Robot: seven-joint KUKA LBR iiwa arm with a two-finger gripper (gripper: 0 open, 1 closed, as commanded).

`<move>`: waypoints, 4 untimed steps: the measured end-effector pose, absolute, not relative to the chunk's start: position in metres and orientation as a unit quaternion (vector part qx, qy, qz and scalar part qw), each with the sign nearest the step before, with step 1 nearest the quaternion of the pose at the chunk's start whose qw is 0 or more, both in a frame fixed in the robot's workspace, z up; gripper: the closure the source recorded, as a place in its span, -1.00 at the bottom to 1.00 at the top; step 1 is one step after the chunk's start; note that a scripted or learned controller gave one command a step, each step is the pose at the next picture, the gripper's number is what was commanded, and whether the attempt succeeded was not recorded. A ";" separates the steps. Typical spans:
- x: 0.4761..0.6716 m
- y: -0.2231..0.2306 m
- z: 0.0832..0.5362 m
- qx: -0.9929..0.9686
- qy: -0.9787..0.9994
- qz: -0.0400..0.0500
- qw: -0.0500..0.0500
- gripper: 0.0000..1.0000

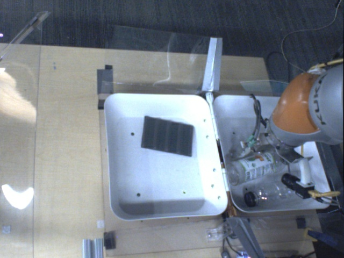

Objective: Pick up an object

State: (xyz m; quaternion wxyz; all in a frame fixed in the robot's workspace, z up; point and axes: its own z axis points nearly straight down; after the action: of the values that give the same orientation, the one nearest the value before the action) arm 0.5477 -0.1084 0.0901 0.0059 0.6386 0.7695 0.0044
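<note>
Clear plastic, ribbed and crinkled, shapes the bottle (252, 168) lying on its side just beneath my gripper (257, 144) in the right bin (236, 112). Whether my jaws are parted or closed, I cannot tell. A black-capped clear bottle (263, 195) lies beyond it. Far to my side, a dark ridged rectangular pad (167, 136) rests flat in the left bin (161, 198).
</note>
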 end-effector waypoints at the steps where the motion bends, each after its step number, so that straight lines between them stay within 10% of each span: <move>1: 0.594 -0.089 0.089 0.671 0.741 0.004 0.005 -1.00; 2: 0.516 -0.112 0.091 0.596 0.803 0.005 0.009 -1.00; 3: 0.522 -0.111 0.104 0.595 0.804 0.009 0.015 1.00; 4: 0.497 -0.134 0.093 0.608 0.794 0.008 0.012 1.00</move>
State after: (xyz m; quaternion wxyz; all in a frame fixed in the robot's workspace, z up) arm 0.4967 -0.1342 0.0927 0.0125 0.6077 0.7940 0.0078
